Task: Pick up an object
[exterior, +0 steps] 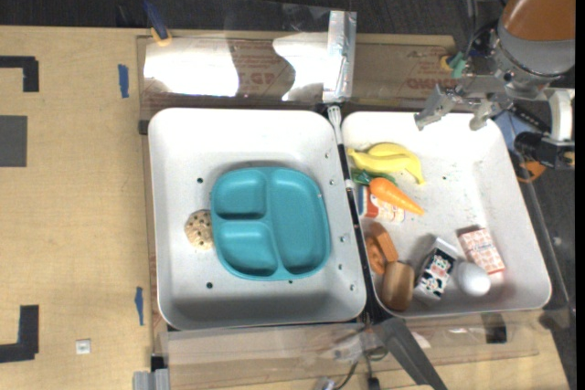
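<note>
Two white bins sit side by side: toy food clutters the right bin [512, 187]. Above its far edge, the gripper [454, 112] hangs spread wide and empty, likely poised to descend on the banana [391, 160].

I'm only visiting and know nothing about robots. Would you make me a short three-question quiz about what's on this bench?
1. True or false: the teal divided plastic tray lies in the right white bin.
2. What lies against the tray's left edge: A) speckled round cookie, B) yellow banana, C) orange carrot?
3. Fill in: the gripper hovers over the right bin's ____ rim.

Key: 1 false, it lies in the left white bin; 2 A; 3 far.
</note>
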Controlling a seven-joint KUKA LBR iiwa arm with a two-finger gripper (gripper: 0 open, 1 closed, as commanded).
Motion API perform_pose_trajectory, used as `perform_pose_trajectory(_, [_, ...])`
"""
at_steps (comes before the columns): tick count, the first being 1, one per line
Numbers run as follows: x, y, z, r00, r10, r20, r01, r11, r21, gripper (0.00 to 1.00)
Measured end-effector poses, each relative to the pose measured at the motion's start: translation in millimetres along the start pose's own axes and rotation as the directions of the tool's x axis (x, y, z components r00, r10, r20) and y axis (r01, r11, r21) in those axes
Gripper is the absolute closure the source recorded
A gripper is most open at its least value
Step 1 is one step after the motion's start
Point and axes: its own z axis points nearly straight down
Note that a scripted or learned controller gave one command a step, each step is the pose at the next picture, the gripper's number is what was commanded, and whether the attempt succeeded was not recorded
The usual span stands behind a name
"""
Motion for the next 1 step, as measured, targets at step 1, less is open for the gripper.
perform_pose_trajectory(1, [44.8,0.6,71.1,1.000,-0.020,-0.002,0.020,1.000,0.008,0.00])
